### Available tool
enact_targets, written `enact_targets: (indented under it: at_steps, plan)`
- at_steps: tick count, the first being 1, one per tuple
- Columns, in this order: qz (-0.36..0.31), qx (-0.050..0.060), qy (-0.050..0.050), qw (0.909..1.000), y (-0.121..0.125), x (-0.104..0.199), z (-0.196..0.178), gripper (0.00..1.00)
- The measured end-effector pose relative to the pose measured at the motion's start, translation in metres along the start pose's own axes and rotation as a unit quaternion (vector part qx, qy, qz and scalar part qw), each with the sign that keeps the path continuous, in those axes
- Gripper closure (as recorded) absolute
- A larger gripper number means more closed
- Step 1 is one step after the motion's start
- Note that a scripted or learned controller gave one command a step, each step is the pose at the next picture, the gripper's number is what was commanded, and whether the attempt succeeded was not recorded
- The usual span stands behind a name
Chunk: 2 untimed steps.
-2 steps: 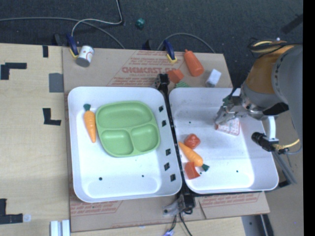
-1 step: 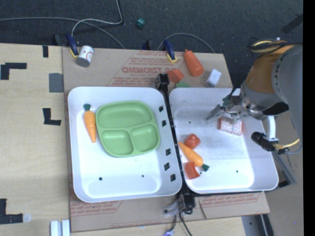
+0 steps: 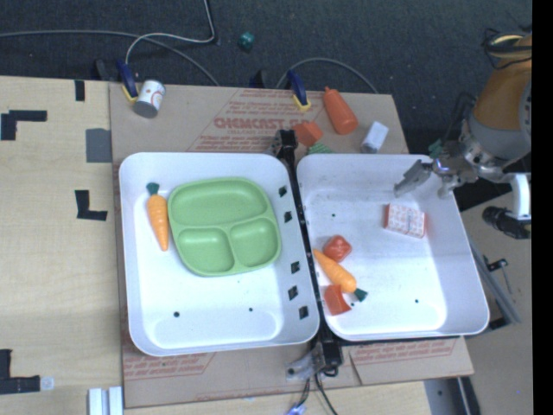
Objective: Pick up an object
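Hovering over the right shallow white bin near its far right corner, the grey two-finger gripper had its fingers spread, holding nothing, just above the small pink-and-white patterned flat packet (lying on the bin floor), a plastic orange carrot lay well apart.

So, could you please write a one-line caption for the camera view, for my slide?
Arm's pincer hovers above the right bin near a pink block; left bin holds a green plate.

An orange bottle and small can lie behind the bins.
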<state>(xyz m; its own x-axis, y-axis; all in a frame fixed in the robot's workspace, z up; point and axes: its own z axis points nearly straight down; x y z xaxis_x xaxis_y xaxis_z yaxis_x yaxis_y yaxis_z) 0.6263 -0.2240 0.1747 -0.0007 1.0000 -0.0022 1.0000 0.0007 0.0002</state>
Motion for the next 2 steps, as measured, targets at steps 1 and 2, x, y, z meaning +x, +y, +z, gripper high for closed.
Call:
enact_targets:
  at_steps: [1, 2]
  plan:
    - [-0.001, -0.005, -0.003, 1.0000, -0.005, 0.011, 0.083, 0.00]
    - [-0.002, -0.009, 0.002, 1.0000, -0.001, 0.016, 0.071, 1.00]
